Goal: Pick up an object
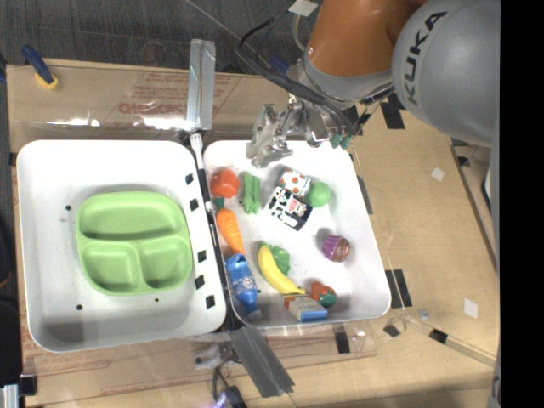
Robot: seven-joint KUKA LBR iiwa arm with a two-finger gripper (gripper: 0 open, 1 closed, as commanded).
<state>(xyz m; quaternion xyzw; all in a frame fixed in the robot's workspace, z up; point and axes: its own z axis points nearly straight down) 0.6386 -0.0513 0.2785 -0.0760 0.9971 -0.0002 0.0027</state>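
Hovering over the right bin [361, 228] (far rim), the gripper [270, 141] carries nothing, its opening unreadable; 1 banana [274, 270] lies diagonally.

We see the arm [425, 32] cut off by the top edge, the gripper [270, 138] too blurred to judge, and the small block [306, 311] at the right bin's [365, 228] near edge unreadable.

Camera position: sitting fixed above the surface [425, 228].
Camera facing: looking down aslant, taking in both bins [34, 228].
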